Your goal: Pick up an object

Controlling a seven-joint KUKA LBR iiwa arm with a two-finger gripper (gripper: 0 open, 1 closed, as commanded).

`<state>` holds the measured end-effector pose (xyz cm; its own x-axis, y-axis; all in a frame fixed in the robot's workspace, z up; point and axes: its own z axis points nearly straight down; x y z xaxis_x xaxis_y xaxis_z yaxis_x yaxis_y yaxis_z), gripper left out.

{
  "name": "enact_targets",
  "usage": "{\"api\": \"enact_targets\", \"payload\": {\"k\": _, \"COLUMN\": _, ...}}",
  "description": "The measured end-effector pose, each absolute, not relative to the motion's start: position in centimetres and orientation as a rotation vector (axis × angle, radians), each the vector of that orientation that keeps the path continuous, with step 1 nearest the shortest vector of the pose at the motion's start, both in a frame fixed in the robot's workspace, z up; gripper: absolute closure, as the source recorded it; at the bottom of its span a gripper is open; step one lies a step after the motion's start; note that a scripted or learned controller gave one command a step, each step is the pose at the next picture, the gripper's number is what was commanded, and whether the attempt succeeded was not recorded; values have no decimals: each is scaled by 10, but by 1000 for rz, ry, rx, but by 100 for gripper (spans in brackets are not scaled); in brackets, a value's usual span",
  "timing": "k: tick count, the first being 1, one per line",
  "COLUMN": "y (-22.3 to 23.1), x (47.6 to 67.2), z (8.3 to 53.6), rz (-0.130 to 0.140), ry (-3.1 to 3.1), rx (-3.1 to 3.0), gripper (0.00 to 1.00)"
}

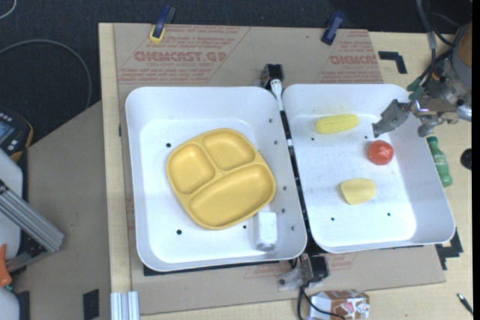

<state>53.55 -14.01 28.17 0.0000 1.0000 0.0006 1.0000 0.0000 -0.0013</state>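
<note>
Tomato: right bin, mid-right, apart from yellow block nearer cam and corn beyond. Gripper hovers just above-right, fingers spread, empty. Rec.: centre over tomato, descend straight, then close; it may roll.

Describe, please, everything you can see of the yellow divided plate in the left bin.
The yellow divided plate looks like matte plastic, rounded-square, with three compartments: two small ones at the far side, one large at the near side. It lies flat and upright, turned at a slant, on the floor of the left bin. A small white container lies at its near right edge.
</note>
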Motion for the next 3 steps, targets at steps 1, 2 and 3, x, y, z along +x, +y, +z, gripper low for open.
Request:
{"api": "enact_targets", "payload": {"k": 1, "y": -205, "x": 505, "z": 157, "rz": 10, "ry": -2207, "rx": -2223, "gripper": 0}}
{"api": "enact_targets", "payload": {"k": 2, "y": -155, "x": 535, "z": 80, "rz": 1, "ry": -2222, "rx": -2212, "gripper": 0}}
{"api": "enact_targets", "payload": {"k": 3, "y": -134, "x": 507, "z": 232, "rz": -12, "ry": -2232, "rx": -2226, "gripper": 0}}
